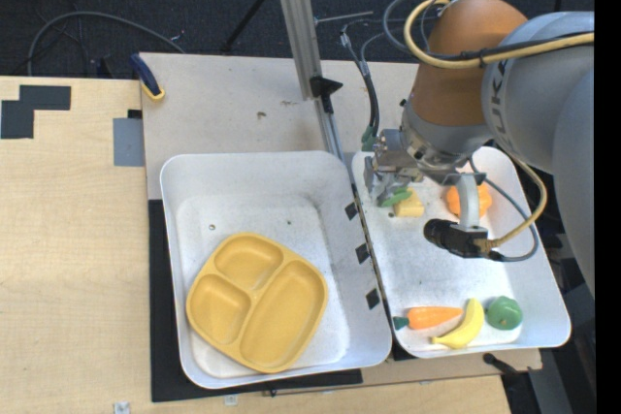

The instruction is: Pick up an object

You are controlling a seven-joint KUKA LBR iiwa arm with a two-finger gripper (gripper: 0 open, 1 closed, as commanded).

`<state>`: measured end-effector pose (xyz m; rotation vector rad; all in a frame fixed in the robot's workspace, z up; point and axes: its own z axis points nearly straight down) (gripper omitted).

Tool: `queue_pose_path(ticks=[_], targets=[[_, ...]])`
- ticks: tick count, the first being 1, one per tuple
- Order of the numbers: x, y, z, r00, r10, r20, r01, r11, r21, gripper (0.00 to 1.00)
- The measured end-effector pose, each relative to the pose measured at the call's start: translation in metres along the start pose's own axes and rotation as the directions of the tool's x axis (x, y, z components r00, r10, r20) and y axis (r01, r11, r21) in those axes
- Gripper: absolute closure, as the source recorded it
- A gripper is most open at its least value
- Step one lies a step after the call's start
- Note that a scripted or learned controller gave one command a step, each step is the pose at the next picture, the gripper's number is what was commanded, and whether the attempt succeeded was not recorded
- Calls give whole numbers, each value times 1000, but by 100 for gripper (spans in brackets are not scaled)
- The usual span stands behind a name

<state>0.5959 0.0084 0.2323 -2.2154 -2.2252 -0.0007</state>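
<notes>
The end effector (390,177) hangs low at the right bin's (543,325) ten o'clock corner, just above a yellow block (408,207) with a green piece; its grip state cannot be told. An orange toy (468,199) lies at three o'clock of it.

Arm (543,73): grey, entering from the right side of the view and bent downward, with the orange band (466,44) rounded above the wrist and yellow and black cables looped about it. Wrist (437,136): pointed steeply down over the upper part of the right-hand bin. Gripper (388,184): a dark metal assembly hanging low at the bin's upper left corner, close to the bin floor; its finger spacing cannot be made out from this angle.
</notes>
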Motion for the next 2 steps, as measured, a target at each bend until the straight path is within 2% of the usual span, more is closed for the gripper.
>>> queue_pose_path(ticks=[1, 2], targets=[[46, 8, 9, 1000, 1, 1, -1, 1000, 2, 100], [89, 28, -2, 1000, 0, 0, 0, 1000, 0, 100]])
